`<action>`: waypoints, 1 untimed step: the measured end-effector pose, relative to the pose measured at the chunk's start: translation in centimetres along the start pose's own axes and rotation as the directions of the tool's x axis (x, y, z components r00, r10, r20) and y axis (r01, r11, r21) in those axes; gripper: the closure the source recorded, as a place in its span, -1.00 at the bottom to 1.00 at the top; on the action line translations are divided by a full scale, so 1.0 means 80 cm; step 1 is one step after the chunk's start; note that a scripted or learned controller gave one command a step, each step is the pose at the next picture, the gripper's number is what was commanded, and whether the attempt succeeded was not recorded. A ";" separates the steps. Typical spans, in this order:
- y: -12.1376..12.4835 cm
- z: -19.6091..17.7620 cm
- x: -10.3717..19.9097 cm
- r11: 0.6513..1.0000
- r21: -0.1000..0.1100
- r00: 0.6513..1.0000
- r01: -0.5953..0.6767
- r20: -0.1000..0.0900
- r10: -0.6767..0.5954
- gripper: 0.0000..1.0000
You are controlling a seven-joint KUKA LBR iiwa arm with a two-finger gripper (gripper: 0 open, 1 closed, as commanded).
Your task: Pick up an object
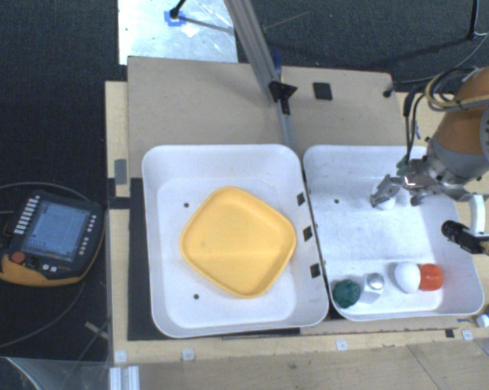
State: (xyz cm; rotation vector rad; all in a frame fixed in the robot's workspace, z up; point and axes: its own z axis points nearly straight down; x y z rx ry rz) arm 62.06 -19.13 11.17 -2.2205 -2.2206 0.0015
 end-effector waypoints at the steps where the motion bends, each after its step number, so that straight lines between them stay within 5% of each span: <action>1: 0.000 0.027 0.000 1.000 -0.002 1.000 0.000 0.000 0.000 -1.00</action>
